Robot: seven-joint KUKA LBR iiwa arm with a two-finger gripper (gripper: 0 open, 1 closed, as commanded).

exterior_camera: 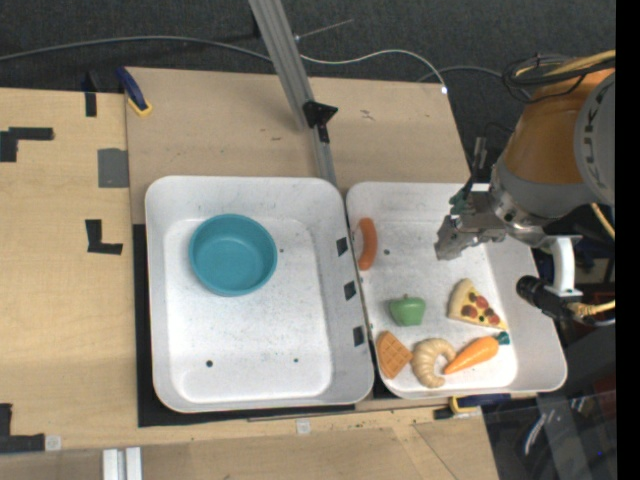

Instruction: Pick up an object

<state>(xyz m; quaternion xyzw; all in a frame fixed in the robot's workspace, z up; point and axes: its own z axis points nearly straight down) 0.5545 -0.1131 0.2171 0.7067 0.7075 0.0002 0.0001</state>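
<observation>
**White bins, toy food, and a pincer over the right one**

Pale wood makes up the tabletop point(230, 118), which carries two shallow white bins side by side. The left bin point(250, 368) holds a teal bowl point(233, 254) near its upper left corner. The grey and orange arm point(560, 148) enters from the right and is cut off at the frame edge. Its pincer point(458, 240) hangs above the upper part of the right bin point(420, 203); whether its fingers are spread or closed is too dark and small to tell, and nothing can be seen between them.

Toy food lies in the right bin, all apart from the pincer: a sausage point(366, 243) by the left wall, a pizza slice point(474, 306), a carrot point(472, 353), a croissant point(431, 359) touching the carrot, a green pepper point(407, 310), and a waffle point(393, 353) just beside the croissant.
</observation>
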